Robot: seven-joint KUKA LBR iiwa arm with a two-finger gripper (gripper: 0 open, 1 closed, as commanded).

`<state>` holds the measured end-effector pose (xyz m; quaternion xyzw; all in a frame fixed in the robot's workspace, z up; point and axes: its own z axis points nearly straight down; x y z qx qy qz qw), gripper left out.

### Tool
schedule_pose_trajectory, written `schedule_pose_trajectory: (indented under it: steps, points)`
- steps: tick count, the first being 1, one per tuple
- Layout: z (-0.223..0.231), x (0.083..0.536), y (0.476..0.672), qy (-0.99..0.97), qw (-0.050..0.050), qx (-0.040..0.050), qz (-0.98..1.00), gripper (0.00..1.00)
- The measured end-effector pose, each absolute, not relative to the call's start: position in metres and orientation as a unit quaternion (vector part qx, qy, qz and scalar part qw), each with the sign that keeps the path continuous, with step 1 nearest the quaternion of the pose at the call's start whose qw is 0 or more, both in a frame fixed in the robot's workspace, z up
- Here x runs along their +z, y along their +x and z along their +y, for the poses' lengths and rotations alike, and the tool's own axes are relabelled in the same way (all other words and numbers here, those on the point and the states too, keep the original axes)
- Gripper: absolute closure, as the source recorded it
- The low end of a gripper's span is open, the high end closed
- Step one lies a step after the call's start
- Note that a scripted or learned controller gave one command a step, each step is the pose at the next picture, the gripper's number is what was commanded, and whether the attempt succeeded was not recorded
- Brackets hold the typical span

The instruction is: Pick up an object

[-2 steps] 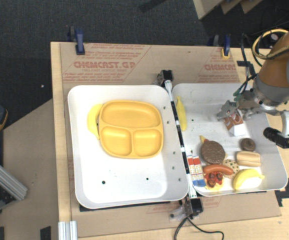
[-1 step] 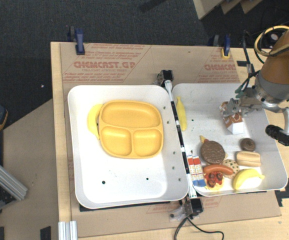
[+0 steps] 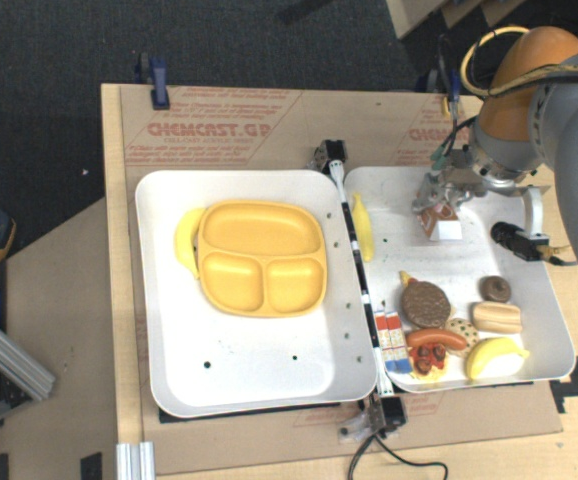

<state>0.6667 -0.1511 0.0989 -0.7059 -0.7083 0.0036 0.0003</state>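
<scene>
- The step in hand looks like a grasp on the small reddish-and-white block point(image 3: 443, 222), which sits toward the far side of the right bin point(image 3: 544, 303). To do it well, the fingers should straddle the block squarely and close on its sides, not its top edge, then lift straight up before any sideways travel.
- The block lies well apart from the toy-food cluster at the near end of that bin, so there is room to come down without knocking anything; the yellow piece point(image 3: 361, 226) along the bin's left wall is also far enough off.
- Nearest in the right bin: a lemon-like piece point(image 3: 496, 358), a red sausage-like piece point(image 3: 436, 340), a bun-shaped piece point(image 3: 497, 317), a brown patty point(image 3: 426, 304) and a small chocolate doughnut point(image 3: 495, 289).
- Further back from them, the block looks small and boxy, reddish-brown above with a white face toward me; probably light and rigid, likely to tip if pinched off-centre.
- The gripper point(image 3: 446, 196) hangs right over the block, touching or nearly so; I cannot tell how its jaws stand, nor whether the block is between them.
- Left of the right bin, the other bin holds a yellow divided tray point(image 3: 262, 257).
</scene>
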Motion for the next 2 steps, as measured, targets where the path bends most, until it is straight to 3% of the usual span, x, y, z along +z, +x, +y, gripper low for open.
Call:
schedule_pose_trajectory:
  steps: [1,2]
  points:
    - [-0.098,0.148,0.668,-0.705,-0.002,-0.0025,-0.709,1.00]
    - [-0.018,0.263,0.593,-0.704,-0.002,-0.0042,-0.710,1.00]
